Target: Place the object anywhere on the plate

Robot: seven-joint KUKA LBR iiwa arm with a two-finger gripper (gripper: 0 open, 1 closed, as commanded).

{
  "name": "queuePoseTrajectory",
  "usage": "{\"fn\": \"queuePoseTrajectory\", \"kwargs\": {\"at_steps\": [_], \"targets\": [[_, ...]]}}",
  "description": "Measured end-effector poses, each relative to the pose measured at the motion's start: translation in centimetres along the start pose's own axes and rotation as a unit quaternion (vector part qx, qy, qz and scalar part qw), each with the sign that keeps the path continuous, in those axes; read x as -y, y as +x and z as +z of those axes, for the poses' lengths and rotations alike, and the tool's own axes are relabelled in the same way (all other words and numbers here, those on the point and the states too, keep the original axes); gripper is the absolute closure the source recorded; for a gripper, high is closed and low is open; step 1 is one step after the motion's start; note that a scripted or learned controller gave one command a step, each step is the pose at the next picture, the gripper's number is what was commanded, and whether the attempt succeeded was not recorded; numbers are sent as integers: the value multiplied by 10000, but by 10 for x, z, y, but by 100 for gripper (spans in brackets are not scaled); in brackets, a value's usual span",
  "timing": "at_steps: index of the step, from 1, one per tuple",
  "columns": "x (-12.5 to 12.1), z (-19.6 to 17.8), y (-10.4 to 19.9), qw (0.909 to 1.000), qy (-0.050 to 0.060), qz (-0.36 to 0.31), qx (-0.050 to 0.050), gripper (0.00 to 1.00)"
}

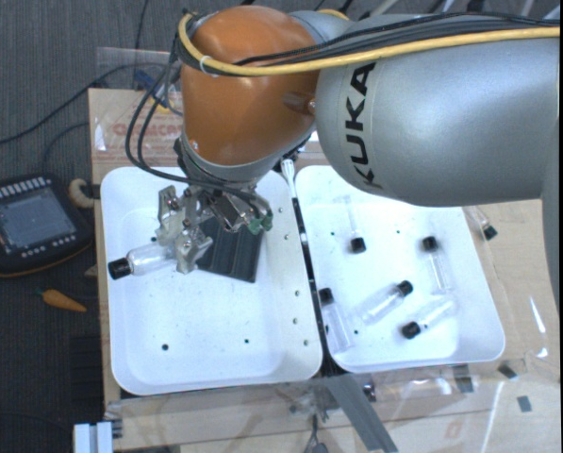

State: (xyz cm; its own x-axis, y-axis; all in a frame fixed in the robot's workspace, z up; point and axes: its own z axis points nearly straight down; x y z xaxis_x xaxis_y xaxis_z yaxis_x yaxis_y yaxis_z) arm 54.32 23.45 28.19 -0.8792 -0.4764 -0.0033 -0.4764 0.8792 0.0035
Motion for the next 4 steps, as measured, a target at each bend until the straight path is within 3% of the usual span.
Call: {"fn": "queuePoseTrajectory", "kwargs": {"at_steps": [1, 2, 3, 4], "targets": [[-22, 84, 43, 9890, 1, -1482, -23, 100], [2, 43, 19, 9686, -3, -2487, -6, 100], [-21, 90, 58, 9430, -18, -3328, -15, 100], [-23, 40, 56, 8259, -15, -5637, 1, 100]]}}
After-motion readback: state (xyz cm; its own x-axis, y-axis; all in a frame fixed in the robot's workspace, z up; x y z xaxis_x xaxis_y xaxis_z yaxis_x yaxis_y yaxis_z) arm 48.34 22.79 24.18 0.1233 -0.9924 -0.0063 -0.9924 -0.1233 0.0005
